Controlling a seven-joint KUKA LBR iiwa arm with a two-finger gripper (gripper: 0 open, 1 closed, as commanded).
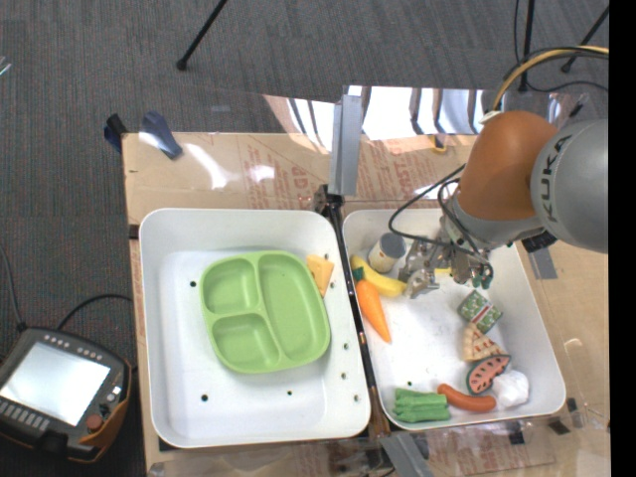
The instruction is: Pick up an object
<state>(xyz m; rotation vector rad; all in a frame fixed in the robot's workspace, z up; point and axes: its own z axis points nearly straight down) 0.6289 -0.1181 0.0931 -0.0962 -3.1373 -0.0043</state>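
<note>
- The tool (425,274) hangs low in the right bin (537,316), in its upper half, under the grey arm (586,182) with its orange band (507,167).
- Whether the tool is apart or together cannot be told at this angle; no object shows between its tips.
- A yellow banana (383,282) lies just left of the tool, its near end almost touching the tool tip.
- An orange carrot (374,310) lies below and left of the banana, along the bin's left wall.
- A small round cup-like piece (386,251) sits above the banana, near the tool's upper left.
- To the tool's lower right lie a green-and-white block (479,311), a pizza slice (479,346) and a watermelon slice (487,375), well apart from the tips.
- A red sausage (467,399) and a green leafy piece (420,405) lie along the bin's near edge, with a white lump (514,390) in the corner.
- The left bin (179,386) holds a green divided plate (264,311), with a yellow wedge (320,271) touching its upper right rim.
- Both bins stand side by side on the table (229,172).
</note>
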